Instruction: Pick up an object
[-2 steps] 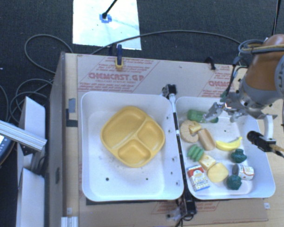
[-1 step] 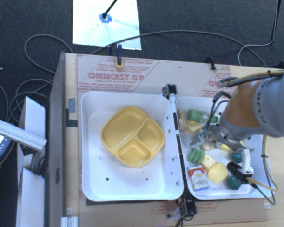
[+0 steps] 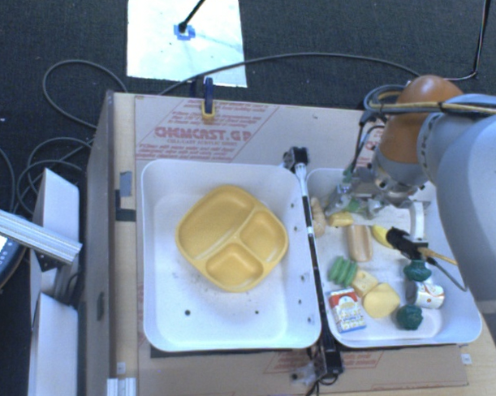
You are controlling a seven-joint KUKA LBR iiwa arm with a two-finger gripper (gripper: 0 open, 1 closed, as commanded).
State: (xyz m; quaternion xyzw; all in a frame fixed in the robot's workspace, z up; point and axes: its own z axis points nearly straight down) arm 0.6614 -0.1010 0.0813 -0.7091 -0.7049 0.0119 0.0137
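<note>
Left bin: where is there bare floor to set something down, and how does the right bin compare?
Left bin: bare floor rings the yellow tray, widest along the near edge and in the near left corner. Right bin: crowded. Toys fill its middle and near end, and the hand sits over the far end.

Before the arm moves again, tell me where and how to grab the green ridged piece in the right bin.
Grip the green ridged piece across its short width, coming straight down from above. It lies flat on the floor of the right bin, with bare floor on its left; the yellow block sits close at its lower right, so put the fingers on the upper-right and lower-left sides, probably the safest fit.
</note>
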